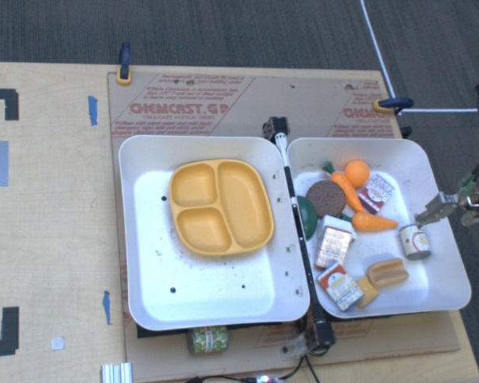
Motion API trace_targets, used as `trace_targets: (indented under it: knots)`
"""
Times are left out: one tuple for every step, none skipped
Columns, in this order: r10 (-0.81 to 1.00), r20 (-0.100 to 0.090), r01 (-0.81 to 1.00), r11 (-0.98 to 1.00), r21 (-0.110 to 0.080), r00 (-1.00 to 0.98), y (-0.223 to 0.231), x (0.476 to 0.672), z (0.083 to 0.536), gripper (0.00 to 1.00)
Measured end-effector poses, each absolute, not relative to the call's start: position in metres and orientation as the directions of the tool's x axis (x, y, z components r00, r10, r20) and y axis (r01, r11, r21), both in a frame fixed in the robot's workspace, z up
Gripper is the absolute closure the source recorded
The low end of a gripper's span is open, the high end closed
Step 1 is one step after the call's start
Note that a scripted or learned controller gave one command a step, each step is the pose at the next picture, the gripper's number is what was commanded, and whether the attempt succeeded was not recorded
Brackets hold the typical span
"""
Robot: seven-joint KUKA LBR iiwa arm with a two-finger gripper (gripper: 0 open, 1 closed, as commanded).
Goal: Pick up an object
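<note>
Metal-grey and thin, the gripper (431, 211) is reaching in from the right edge over the right bin (443, 174), its tip hanging just above a small silver can (416, 242) lying near the bin's right wall. Whether it is released or clenched I cannot tell from here; nothing is showing between its tips, and the can is sitting on the bin floor just below and left of it.

Spreading out from there, a hot dog bun (387, 273) is lying just left of the can, with a small printed carton (342, 286) beside it toward the bin's near corner. A second white carton (333, 246) is sitting above that one. An orange carrot (372, 223) is lying between the carton and the can, another carrot-like piece (347, 190) is slanting up toward an orange ball (356, 171), and a red-and-white packet (377, 191) is resting just right of them. A dark brown patty (326, 198) is lying at the left, touching a green item (306, 216) against the bin's left wall.

Over in the left bin (144, 238), a yellow divided plate (220, 206) is sitting alone. A green-labelled jar (209, 340) is lying on the bench just in front of that bin
</note>
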State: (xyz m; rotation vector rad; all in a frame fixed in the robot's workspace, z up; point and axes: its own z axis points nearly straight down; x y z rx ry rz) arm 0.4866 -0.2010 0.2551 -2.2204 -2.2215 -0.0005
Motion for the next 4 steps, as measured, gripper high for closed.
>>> trace_targets:
  knots:
    - [1.0,-0.017,1.0,-0.002,0.026,0.002,-0.202,0.517,0.107,0.0]
    - [1.0,0.001,1.0,0.002,0.004,-0.002,-0.152,0.592,0.086,0.0]
    - [1.0,-0.002,1.0,0.003,0.008,-0.003,-0.153,0.593,0.097,1.0]
    - [1.0,0.0,1.0,0.001,0.002,-0.001,-0.106,0.585,0.171,1.0]
